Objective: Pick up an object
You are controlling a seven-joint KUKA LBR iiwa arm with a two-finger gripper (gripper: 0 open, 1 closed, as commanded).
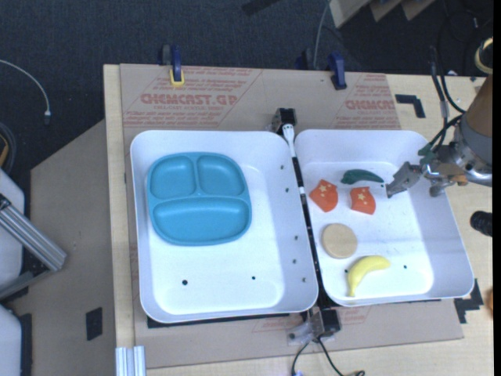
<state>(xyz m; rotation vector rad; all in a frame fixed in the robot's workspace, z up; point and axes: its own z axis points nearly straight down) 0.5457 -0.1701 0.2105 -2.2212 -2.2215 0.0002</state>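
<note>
Your gripper (407, 180) hung over the right bin's (446, 233) far right corner, fingers apart, holding nothing. Strawberry pieces (362, 200), a green pepper (360, 177), cookie (340, 240) and banana (365, 270) lay mid-bin.

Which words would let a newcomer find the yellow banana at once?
Look in the right-hand white bin, the one without the blue divided plate. Go to its near edge, just below the round tan disc. The banana lies there, the bin's only yellow, curved piece; the two strawberries are red and the dark green piece sits farther back.
</note>
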